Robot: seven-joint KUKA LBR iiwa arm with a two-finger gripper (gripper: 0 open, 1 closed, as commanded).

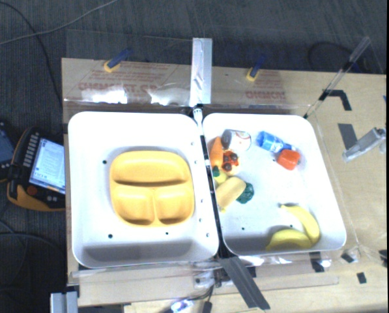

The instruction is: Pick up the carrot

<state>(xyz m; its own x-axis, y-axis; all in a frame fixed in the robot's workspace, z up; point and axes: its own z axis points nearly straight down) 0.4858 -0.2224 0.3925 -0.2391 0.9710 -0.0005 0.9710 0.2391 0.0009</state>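
Both white bins, the left bin (83, 194) and the right bin (324, 194), look like smooth, slightly glossy plastic. The yellow tray (153, 186) has a soft sheen, like moulded plastic. The carrot (216, 151) and the banana (297, 231) look smooth and plastic-like too. The bench (357, 103) looks like pale matt wood. The strip (201, 70) between the bins looks like shiny metal. The floor (25, 31) looks like dark, rough carpet.

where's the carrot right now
The carrot lies in the right bin, at its upper left by the divider, beside a grey-white ball.
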